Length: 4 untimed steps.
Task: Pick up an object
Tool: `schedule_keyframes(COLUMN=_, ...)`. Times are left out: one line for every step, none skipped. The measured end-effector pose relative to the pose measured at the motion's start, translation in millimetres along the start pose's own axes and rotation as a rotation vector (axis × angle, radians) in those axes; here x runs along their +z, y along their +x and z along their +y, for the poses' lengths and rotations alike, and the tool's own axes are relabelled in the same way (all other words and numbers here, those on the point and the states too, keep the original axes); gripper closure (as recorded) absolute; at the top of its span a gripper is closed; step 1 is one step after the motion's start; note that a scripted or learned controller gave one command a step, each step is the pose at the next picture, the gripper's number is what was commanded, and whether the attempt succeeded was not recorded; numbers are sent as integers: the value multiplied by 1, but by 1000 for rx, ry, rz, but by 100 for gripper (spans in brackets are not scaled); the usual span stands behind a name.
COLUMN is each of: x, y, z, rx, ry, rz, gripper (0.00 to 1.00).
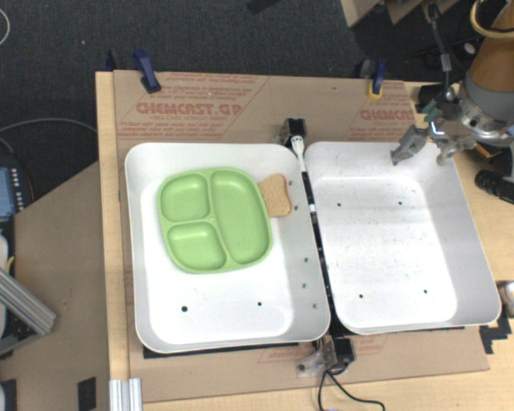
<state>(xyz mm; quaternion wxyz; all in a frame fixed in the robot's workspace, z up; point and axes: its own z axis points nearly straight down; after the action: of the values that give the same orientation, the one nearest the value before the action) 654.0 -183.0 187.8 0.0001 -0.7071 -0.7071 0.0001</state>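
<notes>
Tan biscuit-like piece (276,195), against green divided plate (215,220) near left bin's (146,255) far right corner; gripper (427,142), fingers spread and empty, over right bin's (463,255) far edge.

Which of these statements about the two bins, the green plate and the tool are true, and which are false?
1. The green plate lies in the left bin. True.
2. The plate has three compartments. True.
3. The tan piece lies in the right bin. False: it lies in the left bin, at the plate's right edge.
4. The tool holds the tan piece. False: nothing is between its fingers, which are spread apart.
5. The tool is at the right bin's far right corner. True.
</notes>
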Motion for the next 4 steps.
schedule_keyframes(x=-132, y=-11, z=2, rx=-1, ry=-18, rz=-7, gripper=0)
schedule_keyframes(x=-301, y=-40, z=-59, rx=4, ry=-21, rz=-10, gripper=0)
schedule_keyframes(x=-353, y=-30, z=-114, rx=1, ry=-11, rz=-5, gripper=0)
schedule_keyframes(x=-348, y=30, z=-167, rx=-3, ry=2, rz=2, gripper=0)
